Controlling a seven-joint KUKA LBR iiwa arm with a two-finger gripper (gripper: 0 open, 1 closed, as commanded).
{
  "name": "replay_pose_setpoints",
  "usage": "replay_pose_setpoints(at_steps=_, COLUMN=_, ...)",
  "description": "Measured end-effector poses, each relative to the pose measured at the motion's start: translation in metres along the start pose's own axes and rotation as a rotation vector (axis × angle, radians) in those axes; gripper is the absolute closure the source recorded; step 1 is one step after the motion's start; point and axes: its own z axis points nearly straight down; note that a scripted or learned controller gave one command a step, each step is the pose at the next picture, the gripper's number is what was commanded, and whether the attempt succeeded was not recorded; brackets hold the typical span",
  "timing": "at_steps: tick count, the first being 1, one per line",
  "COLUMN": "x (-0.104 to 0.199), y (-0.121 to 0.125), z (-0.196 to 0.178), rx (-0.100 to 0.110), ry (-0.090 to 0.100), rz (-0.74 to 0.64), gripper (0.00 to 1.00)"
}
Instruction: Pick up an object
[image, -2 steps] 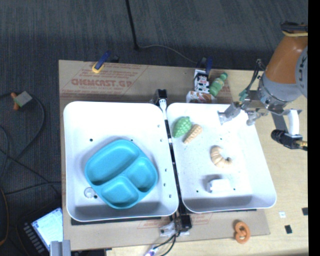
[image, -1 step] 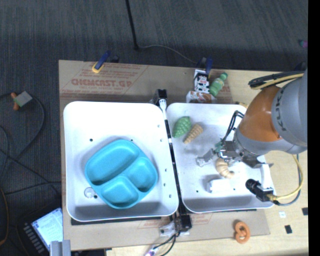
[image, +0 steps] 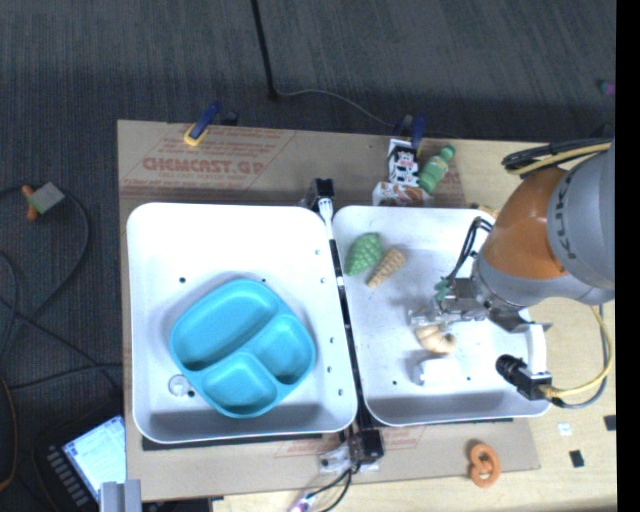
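The claw (image: 440, 318) hovers just above a tan object (image: 436, 340); whether spread, I cannot tell. Next: descend and pinch.

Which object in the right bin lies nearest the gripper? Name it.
The small tan piece, directly beneath the gripper. The green-topped ice-cream cone toy lies farther off, toward the bin's upper-left corner.
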Motion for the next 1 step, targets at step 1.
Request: replay_pose_setpoints(at_steps=1, x=0.0725, y=0.02, z=-0.1117, rx=0.006, ry=0.005, rz=-0.004, gripper=1.0)
